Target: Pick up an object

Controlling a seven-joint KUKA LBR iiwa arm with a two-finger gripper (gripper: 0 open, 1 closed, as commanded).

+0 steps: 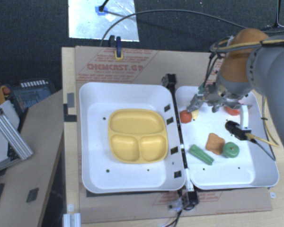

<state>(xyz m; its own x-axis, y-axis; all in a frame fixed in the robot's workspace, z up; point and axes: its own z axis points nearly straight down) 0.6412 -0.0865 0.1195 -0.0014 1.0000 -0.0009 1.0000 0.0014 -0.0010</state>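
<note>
Hanging over the far end of the right bin (255,174), the end effector (206,104) looks spread open, with nothing between its fingers. Nearest it are a small red piece (185,116) just to its left, close by the bin's inner wall, and another red piece (233,110) on its other side. Closing from here would likely catch only air, since both sit outside the gap. The left one looks small, rounded and smooth, so I judge it apt to roll or be nudged against the wall. Nearer the camera lie an orange-brown wedge (215,143), matte and lumpy, just beside a green round knob (231,149), and a long green stick (200,154). Crowded so, two could be pinched together. A glossy yellow divided tray (137,135) sits in the left bin (92,126).
</note>
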